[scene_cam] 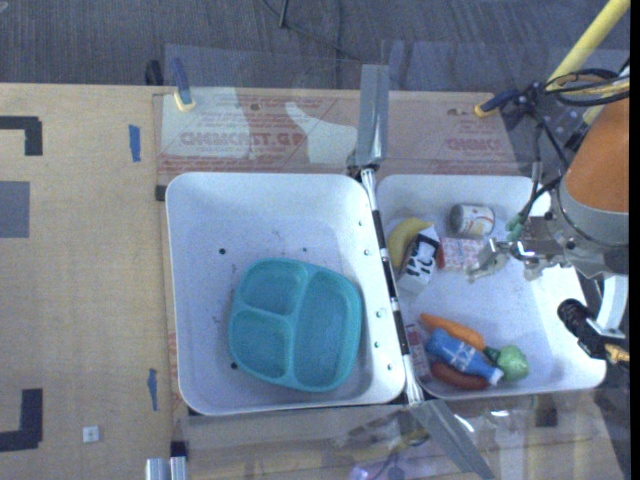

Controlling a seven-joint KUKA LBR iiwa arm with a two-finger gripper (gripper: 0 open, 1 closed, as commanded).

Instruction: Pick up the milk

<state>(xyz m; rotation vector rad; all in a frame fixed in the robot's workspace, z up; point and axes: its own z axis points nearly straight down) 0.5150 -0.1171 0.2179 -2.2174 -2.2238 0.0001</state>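
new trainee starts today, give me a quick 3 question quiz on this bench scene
1. True or false: the teal tray lies in the left bin.
2. Which lies right beside the milk carton: A banana, B blue bottle, C carrot?
3. Fill in: the gripper hovers over the ____ bin.

Key:
1. True.
2. A, the banana.
3. Right: it is over the right bin, near the can.

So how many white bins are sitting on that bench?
2. The left bin holds a teal divided plate; the right bin holds the food items, with the gripper over it.
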